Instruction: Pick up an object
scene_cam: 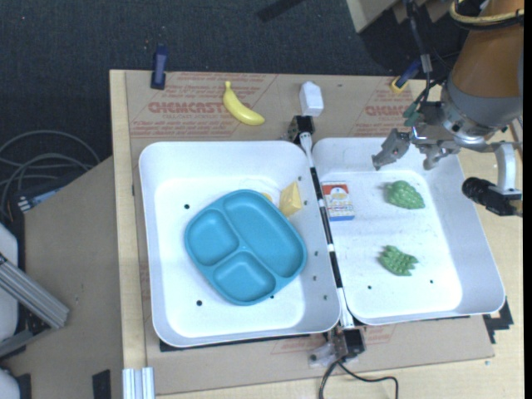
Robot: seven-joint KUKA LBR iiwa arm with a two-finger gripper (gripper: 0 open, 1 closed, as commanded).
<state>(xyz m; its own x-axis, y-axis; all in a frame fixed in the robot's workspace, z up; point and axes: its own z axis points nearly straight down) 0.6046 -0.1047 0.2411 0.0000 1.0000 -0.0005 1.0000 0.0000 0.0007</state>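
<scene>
The upper green leafy toy (404,195) lies in the right bin (465,298), near its far edge, long axis roughly crosswise. The end effector (411,152) hangs just beyond and above it, fingers spread apart, empty; a short descent toward the viewer would reach it.

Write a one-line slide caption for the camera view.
Open pincer hovers above the right bin near two green leafy pieces; the blue divided plate sits in the left bin.

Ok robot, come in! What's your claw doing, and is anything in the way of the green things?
Gripper open, above right bin's far end, holding nothing. Nearest green piece just below it, untouched. Nothing blocking.
</scene>
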